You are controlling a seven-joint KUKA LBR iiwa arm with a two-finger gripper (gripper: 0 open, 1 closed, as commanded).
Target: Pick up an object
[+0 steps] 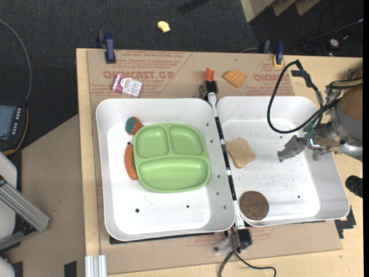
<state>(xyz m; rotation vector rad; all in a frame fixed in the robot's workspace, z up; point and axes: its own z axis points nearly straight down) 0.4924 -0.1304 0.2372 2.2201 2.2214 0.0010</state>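
Right bin on the bench: our gripper, fingers' state indiscernible, should descend squarely over the bread slice.

Cardboard-topped bench, two white bins, cracker, packet

A green divided plate sits in the white left bin; brown cookie.
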